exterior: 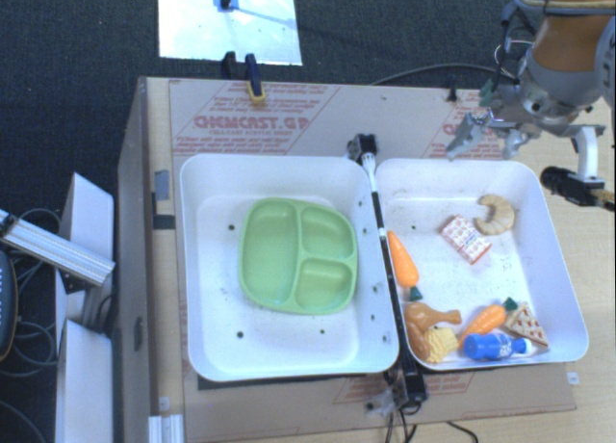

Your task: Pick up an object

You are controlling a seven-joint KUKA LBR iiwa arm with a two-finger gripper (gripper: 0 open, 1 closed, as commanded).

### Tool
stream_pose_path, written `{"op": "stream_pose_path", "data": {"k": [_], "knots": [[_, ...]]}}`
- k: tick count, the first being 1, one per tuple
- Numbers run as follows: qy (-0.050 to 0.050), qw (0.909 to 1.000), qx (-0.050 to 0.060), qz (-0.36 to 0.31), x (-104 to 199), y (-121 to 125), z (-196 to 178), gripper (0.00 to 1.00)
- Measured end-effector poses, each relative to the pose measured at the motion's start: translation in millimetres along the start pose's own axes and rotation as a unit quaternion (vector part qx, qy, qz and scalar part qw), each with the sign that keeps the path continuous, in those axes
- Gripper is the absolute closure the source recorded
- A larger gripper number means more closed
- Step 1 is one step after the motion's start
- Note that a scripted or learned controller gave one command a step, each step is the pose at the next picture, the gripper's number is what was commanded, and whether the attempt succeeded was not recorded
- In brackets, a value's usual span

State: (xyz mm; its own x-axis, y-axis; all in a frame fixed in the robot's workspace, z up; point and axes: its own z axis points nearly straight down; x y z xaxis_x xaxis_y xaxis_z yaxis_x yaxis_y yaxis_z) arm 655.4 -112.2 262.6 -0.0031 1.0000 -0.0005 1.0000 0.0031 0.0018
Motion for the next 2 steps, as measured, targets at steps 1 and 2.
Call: {"op": "stream_pose_path", "data": {"k": [1,2], "knots": [[0.0,1.0,0.001,0.001,-21.5,-28.0,119.1,0.0],[0.0,1.0,0.001,0.001,-30.8,-42.8,150.4,0.0]]}}
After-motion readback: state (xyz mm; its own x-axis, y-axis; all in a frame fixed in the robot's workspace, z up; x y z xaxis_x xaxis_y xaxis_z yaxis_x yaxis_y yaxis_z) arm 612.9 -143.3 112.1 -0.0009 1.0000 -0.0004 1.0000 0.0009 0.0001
